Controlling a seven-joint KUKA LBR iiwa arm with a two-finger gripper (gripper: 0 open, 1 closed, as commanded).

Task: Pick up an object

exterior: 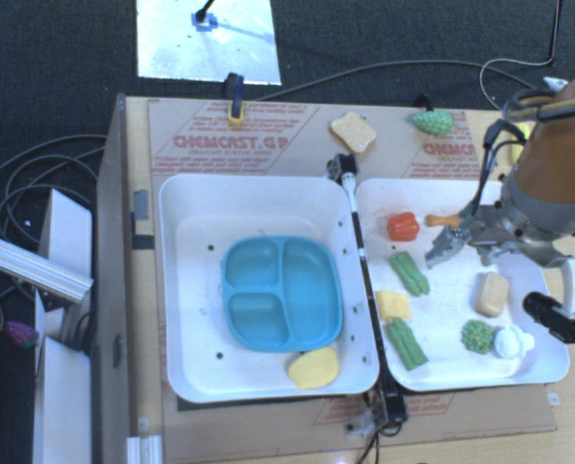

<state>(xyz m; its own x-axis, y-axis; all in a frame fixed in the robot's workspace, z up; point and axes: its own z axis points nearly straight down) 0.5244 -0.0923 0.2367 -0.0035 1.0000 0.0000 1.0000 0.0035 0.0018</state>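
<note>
Claw (442,249), fingers parted and empty, right bin: green pod (410,273) just lower left, long axis running upper-left to lower-right.

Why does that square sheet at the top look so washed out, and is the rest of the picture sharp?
In the camera view, the shiny sheet beyond the bench catches glare and bleaches to pale grey; the white bins are evenly lit with faint shadows; the blue tray is fairly crisp, while the pincer and arm look soft and slightly blurred.
</note>
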